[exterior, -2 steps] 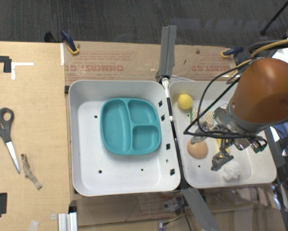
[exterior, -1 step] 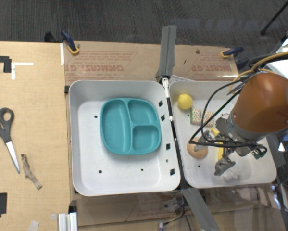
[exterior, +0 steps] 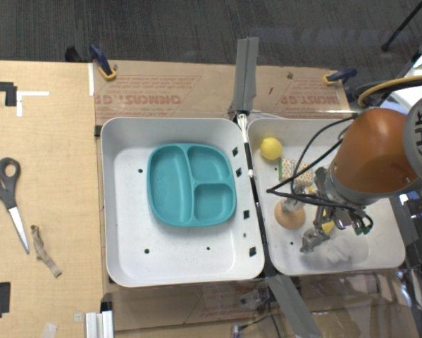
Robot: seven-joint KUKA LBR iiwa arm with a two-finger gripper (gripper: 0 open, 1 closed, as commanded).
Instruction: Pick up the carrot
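Two bins, our arm low over the right bin — carrot not yet lifted.
We cannot pick out the carrot for certain among the small items beneath the gripper, beside a yellow ball; its grip we cannot tell — the pick remains undone.

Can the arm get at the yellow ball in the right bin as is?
Probably yes: the small round yellow ball lies uncovered near the far wall of the right white bin, and the gripper hangs over it.
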